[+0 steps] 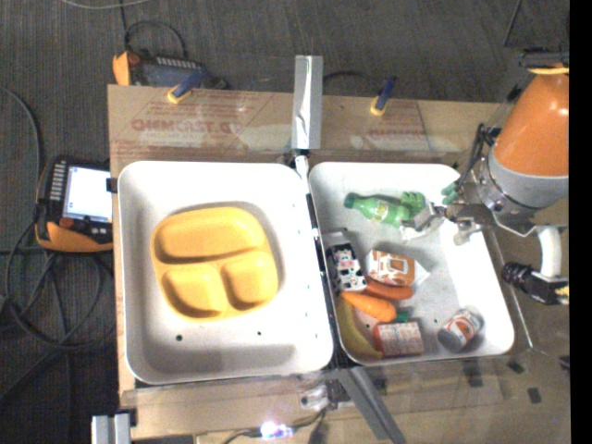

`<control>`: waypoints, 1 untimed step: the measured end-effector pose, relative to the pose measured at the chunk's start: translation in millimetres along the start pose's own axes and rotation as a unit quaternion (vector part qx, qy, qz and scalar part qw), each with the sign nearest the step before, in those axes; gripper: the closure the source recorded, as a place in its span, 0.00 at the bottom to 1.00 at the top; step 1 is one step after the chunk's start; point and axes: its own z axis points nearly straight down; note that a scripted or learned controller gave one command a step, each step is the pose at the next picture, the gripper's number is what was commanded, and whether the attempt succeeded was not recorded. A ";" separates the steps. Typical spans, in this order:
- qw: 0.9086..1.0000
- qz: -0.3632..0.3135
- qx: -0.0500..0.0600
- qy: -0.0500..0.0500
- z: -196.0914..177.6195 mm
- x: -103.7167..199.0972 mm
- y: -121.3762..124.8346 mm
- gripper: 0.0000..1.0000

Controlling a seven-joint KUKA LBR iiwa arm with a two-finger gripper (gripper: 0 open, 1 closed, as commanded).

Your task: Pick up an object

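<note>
Camera view, fixed overhead: you had the bench [139,118] carrying two shallow white bins side by side. Left bin [134,276] held one thing, a yellow divided tray [217,260], three compartments, lying flat near the bin's middle. Right bin [481,276] held the loose objects.

Arm [536,146], grey with the orange band, came in over the right bin's right edge near its far right corner. Gripper [442,213] sat low over the far right part of that bin, pointing left. You could not tell from this view how its jaws stood, spread or pressed together; nothing was seen pinched in it.

Objects in the right bin, larger to smaller:
- green bottle [384,207], lying on its side along the far edge, its right end just beside the gripper; contact could not be judged.
- yellow banana [354,328], along the near left corner.
- orange carrot [370,303], lying across the middle, just above the banana.
- red-and-white packet [392,268], near the bin's middle, touching the carrot's far side.
- small printed box [400,339], at the near edge, beside the banana.
- small can [461,327], on its side toward the near right corner, apart from the rest.
- black-and-white patterned item [343,265], against the left edge.
</note>
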 end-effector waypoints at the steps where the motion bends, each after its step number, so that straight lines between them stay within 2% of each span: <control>1: 1.000 -0.003 -0.001 -0.002 138.4 -16.5 75.4 0.00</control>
